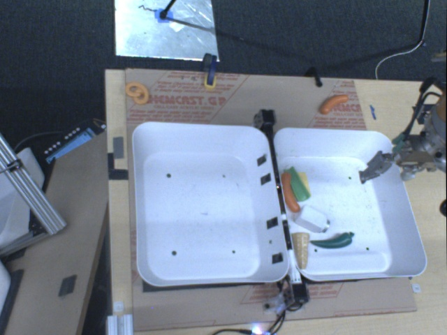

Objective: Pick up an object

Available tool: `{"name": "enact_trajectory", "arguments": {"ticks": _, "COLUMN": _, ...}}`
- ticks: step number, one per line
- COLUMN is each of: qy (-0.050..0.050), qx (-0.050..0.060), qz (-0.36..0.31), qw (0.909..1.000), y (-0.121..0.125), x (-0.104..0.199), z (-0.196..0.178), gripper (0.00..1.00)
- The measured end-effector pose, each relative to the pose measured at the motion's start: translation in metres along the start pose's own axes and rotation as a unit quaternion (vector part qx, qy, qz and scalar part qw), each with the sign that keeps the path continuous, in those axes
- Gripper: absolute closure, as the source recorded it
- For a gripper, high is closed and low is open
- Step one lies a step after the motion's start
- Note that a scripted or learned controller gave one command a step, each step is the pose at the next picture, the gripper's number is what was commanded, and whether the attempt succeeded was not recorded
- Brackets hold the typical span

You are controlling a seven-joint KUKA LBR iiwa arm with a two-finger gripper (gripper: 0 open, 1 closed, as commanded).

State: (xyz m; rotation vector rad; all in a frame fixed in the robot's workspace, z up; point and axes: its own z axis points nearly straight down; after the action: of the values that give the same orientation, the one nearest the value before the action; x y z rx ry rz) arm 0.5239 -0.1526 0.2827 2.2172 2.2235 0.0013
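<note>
Progress: nothing picked yet | gripper over right bin, grip state unclear | green pepper, carrot lie untouched

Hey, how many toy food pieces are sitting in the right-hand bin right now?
5, all along the right bin's left side: an orange carrot-like piece beside a green-yellow piece, a white block, a green pepper and a tan cone. Something small could be hidden under them.
</note>
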Motion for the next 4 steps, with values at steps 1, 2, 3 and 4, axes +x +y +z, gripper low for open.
{"name": "enact_trajectory", "arguments": {"ticks": 1, "qy": 0.000, "qx": -0.002, "qz": -0.002, "qw": 1.0000, "y": 0.001, "x": 0.000, "z": -0.011, "gripper": 1.00}}
{"name": "enact_trajectory", "arguments": {"ticks": 2, "qy": -0.002, "qx": -0.005, "qz": 0.001, "qw": 1.0000, "y": 0.004, "x": -0.030, "z": -0.082, "gripper": 1.00}}
{"name": "enact_trajectory", "arguments": {"ticks": 3, "qy": 0.001, "qx": -0.001, "qz": -0.004, "qw": 1.0000, "y": -0.012, "x": 0.034, "z": -0.091, "gripper": 1.00}}
{"name": "enact_trajectory", "arguments": {"ticks": 4, "qy": 0.001, "qx": -0.003, "qz": -0.004, "qw": 1.0000, "y": -0.036, "x": 0.112, "z": -0.130, "gripper": 1.00}}
